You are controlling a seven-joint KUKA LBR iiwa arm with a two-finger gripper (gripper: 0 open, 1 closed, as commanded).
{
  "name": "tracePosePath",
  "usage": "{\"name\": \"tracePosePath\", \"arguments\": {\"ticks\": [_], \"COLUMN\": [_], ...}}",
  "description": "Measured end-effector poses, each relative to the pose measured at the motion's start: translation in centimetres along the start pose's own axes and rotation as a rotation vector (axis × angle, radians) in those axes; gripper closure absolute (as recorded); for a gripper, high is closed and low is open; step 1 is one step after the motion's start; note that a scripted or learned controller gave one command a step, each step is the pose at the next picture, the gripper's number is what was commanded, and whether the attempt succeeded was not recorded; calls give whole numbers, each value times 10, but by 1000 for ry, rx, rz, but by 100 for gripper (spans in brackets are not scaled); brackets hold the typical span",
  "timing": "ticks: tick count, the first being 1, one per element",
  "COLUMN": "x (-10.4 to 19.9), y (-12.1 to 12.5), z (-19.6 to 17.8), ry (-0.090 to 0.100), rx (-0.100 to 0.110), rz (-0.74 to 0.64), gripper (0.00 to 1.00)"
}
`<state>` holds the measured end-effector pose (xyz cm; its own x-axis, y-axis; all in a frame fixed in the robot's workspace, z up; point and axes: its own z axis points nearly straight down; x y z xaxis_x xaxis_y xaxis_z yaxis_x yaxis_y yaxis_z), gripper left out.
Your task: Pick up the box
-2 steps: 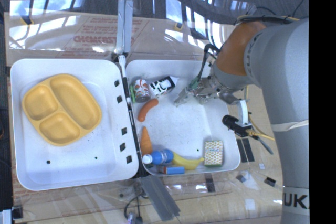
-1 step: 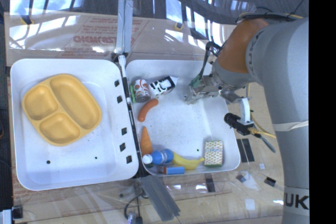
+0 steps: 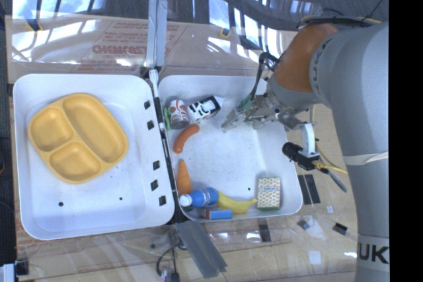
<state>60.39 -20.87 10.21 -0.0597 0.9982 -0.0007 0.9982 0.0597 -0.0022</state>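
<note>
A: Where's your two-finger gripper (image 3: 232, 121)?

B: It hangs over the far side of the right white bin (image 3: 281, 208), holding nothing; I cannot tell its state.

A: And the small green-and-white patterned cardboard box (image 3: 268, 192)?

B: Well apart from it, toward the camera, by the near wall, with the yellow banana (image 3: 236, 203) just beside it. You should come down squarely, away from that banana.
</note>
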Motion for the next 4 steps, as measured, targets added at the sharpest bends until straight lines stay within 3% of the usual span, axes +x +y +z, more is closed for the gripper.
{"name": "tracePosePath", "arguments": {"ticks": [1, 2, 3, 4], "x": [1, 1, -2, -1], "y": [1, 1, 11, 12], "z": [-10, -10, 10, -1], "ry": [0, 0, -1, -2], "rx": [0, 0, -4, -6], "rz": [-4, -5, 12, 8], "gripper": [100, 0, 0, 100]}}
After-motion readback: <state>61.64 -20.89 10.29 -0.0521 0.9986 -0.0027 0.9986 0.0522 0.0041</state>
